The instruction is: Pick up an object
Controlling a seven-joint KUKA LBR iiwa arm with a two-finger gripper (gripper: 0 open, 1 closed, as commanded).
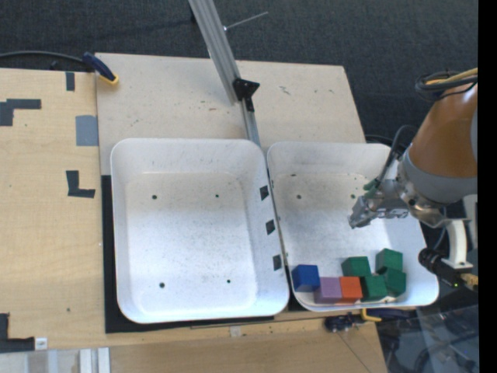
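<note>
Along the front edge of the right bin (326, 158) lie a blue block (306, 277), a purple block (331, 288) and an orange block (351, 287), with several green blocks (378, 273) just right of them. My gripper (362, 214) hangs over the right half of that bin, above and behind the blocks, pointing down to the left. Nothing shows between its fingers. The grey and orange arm comes in from the right.
The left bin (124, 169) stands beside the right one, their rims touching in the middle. A slanted metal rail (221, 49) runs from the top down to the bins' shared edge. A blue and yellow tool (101, 68) lies on the bench at far left.
</note>
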